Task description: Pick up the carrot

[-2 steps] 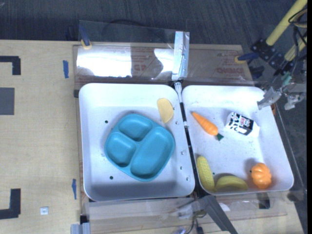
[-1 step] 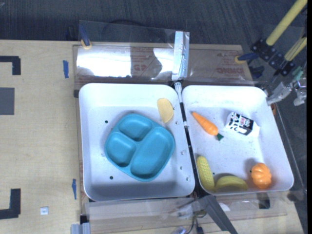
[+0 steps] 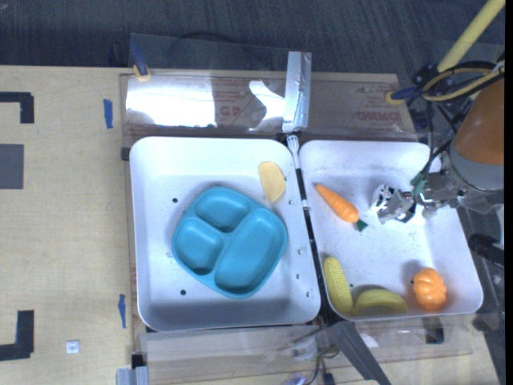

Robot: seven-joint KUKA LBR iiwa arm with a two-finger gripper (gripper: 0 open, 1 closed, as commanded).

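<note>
Reaching for the carrot in the right bin

The carrot is lying on the floor of the right bin, slanted with its orange body pointing up-left and its green stub down-right, clear of the corn cob, the yellow banana-like piece and the small orange pumpkin along the bin's near wall. The hand is hovering just to the carrot's right, carrying nothing; how far it is spread cannot be told from this slant. To do this step well, the arm is probably needing to shift toward the carrot's thick middle, turn the hand across the slanted axis rather than along it, and descend fully before closing, since the tapered, rounded body would likely squirt out of a shallow or end-on pinch.
</note>
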